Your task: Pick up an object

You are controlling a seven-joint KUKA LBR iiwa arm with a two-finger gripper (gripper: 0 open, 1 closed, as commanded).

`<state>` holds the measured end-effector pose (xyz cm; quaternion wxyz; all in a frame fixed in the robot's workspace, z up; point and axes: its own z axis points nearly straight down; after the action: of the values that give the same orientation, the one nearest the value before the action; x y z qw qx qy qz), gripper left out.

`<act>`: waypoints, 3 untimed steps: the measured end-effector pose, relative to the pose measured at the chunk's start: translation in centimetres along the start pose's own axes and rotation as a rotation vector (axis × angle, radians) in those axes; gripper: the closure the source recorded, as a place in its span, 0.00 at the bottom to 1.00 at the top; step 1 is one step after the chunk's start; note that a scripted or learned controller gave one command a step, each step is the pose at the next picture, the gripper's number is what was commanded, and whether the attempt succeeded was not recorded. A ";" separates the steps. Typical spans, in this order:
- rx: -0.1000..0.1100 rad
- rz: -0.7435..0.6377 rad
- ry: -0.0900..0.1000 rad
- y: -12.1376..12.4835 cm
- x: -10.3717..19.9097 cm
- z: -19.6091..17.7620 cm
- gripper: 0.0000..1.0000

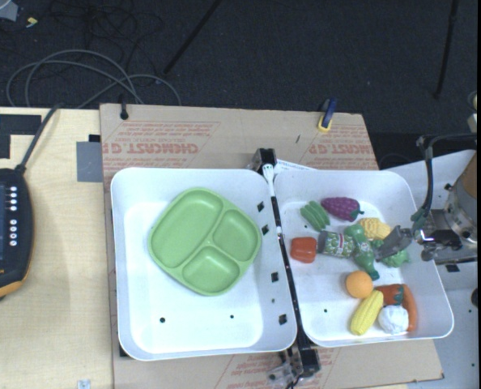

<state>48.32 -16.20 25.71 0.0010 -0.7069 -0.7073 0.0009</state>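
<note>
**Risk Notes: Approach Over the Right Bin**

While low over the right bin (435, 217), near its right wall, gripper (402, 240) hangs above a tight cluster of toy food. State of opening: cannot tell, since the tip is dark and merges with the pieces beneath. Nothing visibly held.

Hazards, as judged:
- Crowding. Green leafy toy (360, 245), corn piece (374, 228) and labelled packet (334, 243) touching or overlapping near the bin centre. Likely to catch two pieces at once, or to push one aside and close on nothing.
- Rounded shapes. Orange ball (359, 284) and red pepper (304, 249) prone to roll or slip out of a pinch.
- Wall proximity. Carrot (410, 308) and white piece (393, 319) close to the front right corner; risk of contact with the wall.

Appearance of candidates: small, glossy, brightly coloured plastic. Purple eggplant (342, 208) and green pods (315, 215) toward the back edge; yellow banana (366, 312) near the front edge, lying at a slant.

Left bin (135, 314): green divided plate (204, 240), flat and wide, a poor pinch target.
</note>
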 end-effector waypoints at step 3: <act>0.001 -0.004 0.001 -0.7 13.9 1.4 1.00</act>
<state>47.59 -2.26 24.27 0.0018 -0.7054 -0.7088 0.0006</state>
